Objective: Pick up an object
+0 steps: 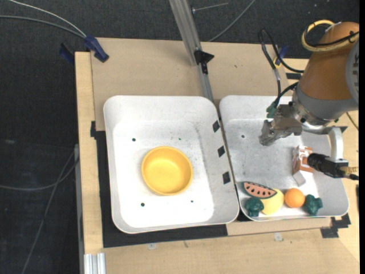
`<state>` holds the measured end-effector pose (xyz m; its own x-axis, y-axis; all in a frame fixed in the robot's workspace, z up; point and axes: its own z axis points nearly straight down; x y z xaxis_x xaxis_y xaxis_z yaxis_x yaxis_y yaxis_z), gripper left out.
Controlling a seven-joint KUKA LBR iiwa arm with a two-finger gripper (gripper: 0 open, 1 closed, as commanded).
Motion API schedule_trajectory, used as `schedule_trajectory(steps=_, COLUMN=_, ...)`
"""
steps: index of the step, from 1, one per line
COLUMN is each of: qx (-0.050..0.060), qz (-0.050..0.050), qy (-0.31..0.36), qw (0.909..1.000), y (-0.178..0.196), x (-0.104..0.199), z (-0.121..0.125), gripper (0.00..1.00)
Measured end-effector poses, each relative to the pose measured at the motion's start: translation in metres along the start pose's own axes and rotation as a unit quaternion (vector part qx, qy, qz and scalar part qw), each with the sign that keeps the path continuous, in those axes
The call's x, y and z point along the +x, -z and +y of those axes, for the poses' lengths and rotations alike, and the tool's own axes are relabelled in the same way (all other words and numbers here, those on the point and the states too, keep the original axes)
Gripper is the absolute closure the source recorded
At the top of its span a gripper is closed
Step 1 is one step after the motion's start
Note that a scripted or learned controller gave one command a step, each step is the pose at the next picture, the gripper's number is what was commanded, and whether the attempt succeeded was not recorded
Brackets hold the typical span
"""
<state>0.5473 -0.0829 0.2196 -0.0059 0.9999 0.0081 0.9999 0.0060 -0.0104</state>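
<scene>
A: Camera view is showing the gripper (272, 135) hanging over the upper part of the right bin (251, 164), its tips pointing down at bare white floor. Nothing is sitting between them.

B: Are the jaws spread or pressed together?

A: I cannot tell; from this slant they are blurring into one grey block.

B: So where are the pickable things lying?

A: Along the bin's lower edge, toward the lower right of the frame from the gripper: a watermelon slice (260, 189), a yellow piece (275, 202) just beside it, a dark green piece (253, 206) at the lower left of that cluster, an orange ball (294, 198) and another green piece (312, 204). The slice is lying with its long axis running left to right, slightly tilted.

B: And the room for moving?

A: The floor between gripper and cluster is looking open. I'm judging the tight part to be the bin's lower rim, since the toys are crowding against it and touching one another. The yellow bowl (166, 169) in the left bin (122, 153) is sitting well apart, across the divide.
</scene>
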Motion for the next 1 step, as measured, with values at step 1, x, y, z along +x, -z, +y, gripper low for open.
schedule_trajectory(steps=1, qx=-0.004, qz=-0.001, qy=0.001, qw=1.0, y=0.0126, x=0.06, z=-0.001, gripper=1.0)
